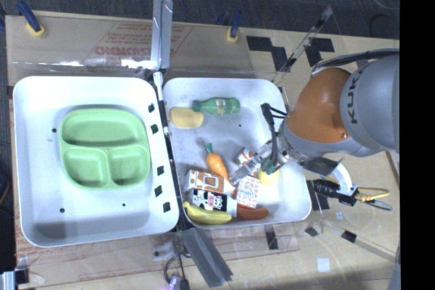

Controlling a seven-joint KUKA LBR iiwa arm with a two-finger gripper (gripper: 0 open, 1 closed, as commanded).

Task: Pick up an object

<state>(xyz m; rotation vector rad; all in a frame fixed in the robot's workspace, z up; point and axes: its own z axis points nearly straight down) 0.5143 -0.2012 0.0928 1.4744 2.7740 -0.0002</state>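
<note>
Two shallow white bins sit side by side on the bench: the left bin (34,146) holds one pale green plastic tray (105,146) with three compartments, the right bin (251,88) holds the loose objects.

Hidden or unclear: the gripper (262,163) is down in the right bin near its right wall, and the grey arm (370,109) with its orange band (325,105) covers the bin's right rim and whatever lies beneath it. Fingers are too small and cluttered to resolve; cannot tell whether they are apart or closed, nor whether anything sits between them. A small yellow object (269,176) lies just below the gripper, partly covered, shape unreadable. The red-brown sausage-shaped item (253,212) is partly under the patterned white card (248,192). The banana (207,215) at the bin's front edge is overlapped by the black-and-white printed box (209,200).

Count in right bin (visible only):
- 1 green plastic bottle (216,105), lying on its side near the back
- 1 pale yellow rounded piece (186,118), just left of the bottle
- 1 orange carrot (216,164) with green top, mid-bin, tilted
- 1 orange-and-white carton (207,181), touching the carrot's lower end
- 1 printed box, 1 card, 1 banana, 1 sausage-shaped item, 1 small yellow object

Outside the bins, right of the bench: one pair of yellow-handled pliers (367,197)
</note>
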